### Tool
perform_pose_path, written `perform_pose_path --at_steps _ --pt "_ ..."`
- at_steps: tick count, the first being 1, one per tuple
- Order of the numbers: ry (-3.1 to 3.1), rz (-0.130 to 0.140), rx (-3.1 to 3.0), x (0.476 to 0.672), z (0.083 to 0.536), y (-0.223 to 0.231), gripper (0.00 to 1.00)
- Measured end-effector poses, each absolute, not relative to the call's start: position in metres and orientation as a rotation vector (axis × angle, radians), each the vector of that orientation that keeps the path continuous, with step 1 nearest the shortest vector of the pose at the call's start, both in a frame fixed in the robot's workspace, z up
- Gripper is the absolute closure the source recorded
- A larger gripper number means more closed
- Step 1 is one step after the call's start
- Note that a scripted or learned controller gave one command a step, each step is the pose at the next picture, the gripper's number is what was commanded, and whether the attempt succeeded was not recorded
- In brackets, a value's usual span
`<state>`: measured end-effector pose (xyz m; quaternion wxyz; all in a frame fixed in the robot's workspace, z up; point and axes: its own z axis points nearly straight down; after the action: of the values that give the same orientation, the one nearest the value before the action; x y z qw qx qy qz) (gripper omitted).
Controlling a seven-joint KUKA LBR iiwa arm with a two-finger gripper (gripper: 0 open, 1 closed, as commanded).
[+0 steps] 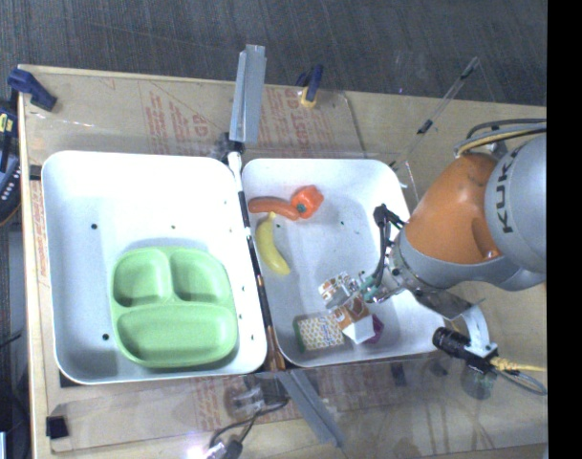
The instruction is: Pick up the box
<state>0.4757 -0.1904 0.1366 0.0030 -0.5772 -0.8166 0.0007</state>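
The box (316, 332) is small, tan with a dotted pattern, and lies flat near the front wall of the right bin (357, 175). My gripper (337, 292) hangs just above and behind the box, at its right end, reaching in from the right. A small white, orange and purple object (363, 329) sits right beside the box, under the gripper's wrist. From this slant I cannot see whether the gripper touches the box.
A yellow banana (272, 247) lies by the right bin's left wall, with an orange carrot-like toy (292, 203) behind it. The left bin (71, 189) holds a green divided tray (174, 306). The arm's orange and grey body (463, 228) overhangs the right bin's right edge.
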Motion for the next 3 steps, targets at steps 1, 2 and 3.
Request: perform_pose_path --at_steps 1,2,3 --pt "-2.351 0.001 -2.083 0.488 0.235 -0.108 1.00" --pt "-1.985 0.002 -2.433 0.550 0.352 -0.079 1.00" --pt "-1.964 0.008 -2.446 0.537 0.199 -0.044 1.00"
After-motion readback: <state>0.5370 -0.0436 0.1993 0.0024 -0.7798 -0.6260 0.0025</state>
